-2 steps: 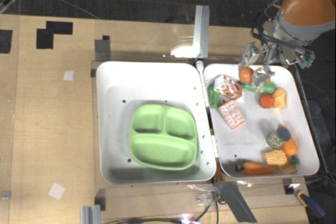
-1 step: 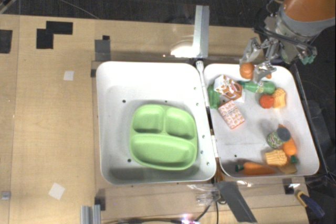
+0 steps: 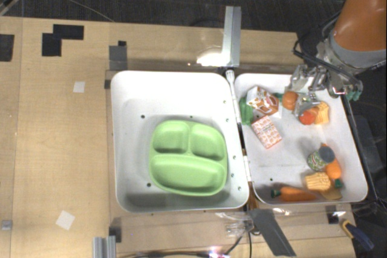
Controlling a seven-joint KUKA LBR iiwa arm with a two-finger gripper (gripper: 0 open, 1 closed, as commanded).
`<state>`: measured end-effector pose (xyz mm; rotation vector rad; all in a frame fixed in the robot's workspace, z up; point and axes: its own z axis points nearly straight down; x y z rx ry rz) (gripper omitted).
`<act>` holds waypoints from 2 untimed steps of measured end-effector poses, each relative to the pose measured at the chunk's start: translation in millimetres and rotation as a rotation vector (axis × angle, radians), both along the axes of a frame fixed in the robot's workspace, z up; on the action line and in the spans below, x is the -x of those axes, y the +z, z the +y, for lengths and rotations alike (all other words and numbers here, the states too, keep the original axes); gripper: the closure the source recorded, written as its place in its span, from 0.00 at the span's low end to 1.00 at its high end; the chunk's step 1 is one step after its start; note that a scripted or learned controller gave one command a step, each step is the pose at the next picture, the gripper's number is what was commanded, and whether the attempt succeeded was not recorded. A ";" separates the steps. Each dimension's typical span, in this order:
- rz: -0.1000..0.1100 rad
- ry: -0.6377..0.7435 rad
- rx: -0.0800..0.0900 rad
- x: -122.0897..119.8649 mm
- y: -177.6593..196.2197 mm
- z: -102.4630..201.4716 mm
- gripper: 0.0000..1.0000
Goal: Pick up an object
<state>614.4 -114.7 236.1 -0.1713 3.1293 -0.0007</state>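
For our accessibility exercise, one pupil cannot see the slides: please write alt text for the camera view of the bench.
A grey robot arm's two-finger gripper hangs over the top of the right shallow white bin, above small orange toy foods. That bin also holds a pink patterned packet and a plastic carrot; the left white bin holds a green three-compartment plate.

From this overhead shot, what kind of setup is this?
Likely a robot picking test bench: two shallow white bins on a wooden bench, a green three-compartment plastic tray in one, small toy foods like an orange plastic carrot in the other.
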 end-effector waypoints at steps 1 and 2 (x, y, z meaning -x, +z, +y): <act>-0.002 0.517 0.005 -47.6 -16.7 -88.7 1.00; -0.003 0.301 0.004 23.0 4.5 -90.2 1.00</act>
